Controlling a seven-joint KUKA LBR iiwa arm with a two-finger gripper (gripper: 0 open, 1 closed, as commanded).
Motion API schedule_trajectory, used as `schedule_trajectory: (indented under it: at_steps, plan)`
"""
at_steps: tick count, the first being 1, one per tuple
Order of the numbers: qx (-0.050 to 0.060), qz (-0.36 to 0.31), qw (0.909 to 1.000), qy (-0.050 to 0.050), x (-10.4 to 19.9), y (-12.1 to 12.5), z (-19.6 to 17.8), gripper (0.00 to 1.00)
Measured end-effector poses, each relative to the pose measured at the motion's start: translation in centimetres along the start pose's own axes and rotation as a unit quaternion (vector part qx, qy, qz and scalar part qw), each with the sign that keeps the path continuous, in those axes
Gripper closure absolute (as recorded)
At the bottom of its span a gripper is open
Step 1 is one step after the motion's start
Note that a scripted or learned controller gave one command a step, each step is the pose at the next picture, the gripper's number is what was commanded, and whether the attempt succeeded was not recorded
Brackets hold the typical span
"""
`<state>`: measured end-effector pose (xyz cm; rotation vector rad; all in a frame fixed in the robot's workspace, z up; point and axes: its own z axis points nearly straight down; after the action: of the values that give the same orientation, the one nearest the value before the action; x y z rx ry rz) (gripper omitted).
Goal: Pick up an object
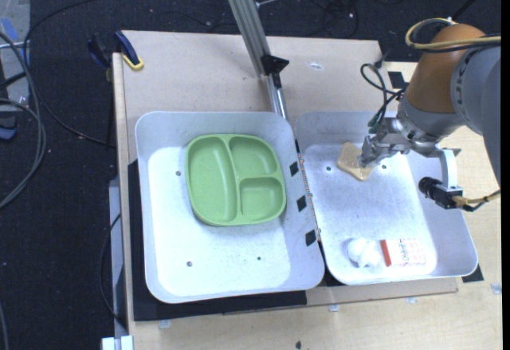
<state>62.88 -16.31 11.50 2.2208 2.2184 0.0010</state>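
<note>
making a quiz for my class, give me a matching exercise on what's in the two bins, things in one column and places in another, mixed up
Things:
1. green divided plate
2. tan block
3. white and red packet
4. gripper

Places:
A. near end of the right bin
B. middle of the left bin
C. far end of the right bin, lying flat
D. down over the tan block

Pairs: 1-B, 2-C, 3-A, 4-D

I am looking down on a dark, speckled floor [64, 13] that is spreading around the bench on the left and along the top. Black cables [48, 113] are trailing across it in loose curves. A pale wooden benchtop [199, 69] is sitting under even, flat light, with a black mat [139, 292] showing beneath its near left part. A grey metal strut [243, 5] is slanting down from the top toward the bench, and a blue and yellow clamp [127, 49] is gripping the bench's far left corner.
</note>
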Motion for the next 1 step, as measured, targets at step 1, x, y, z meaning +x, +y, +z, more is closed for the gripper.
schedule_trajectory:
  at_steps: [1]
  plan:
    - [-0.002, 0.0, 1.0, 0.0, -0.71, -0.52, -5.74, 1.0]
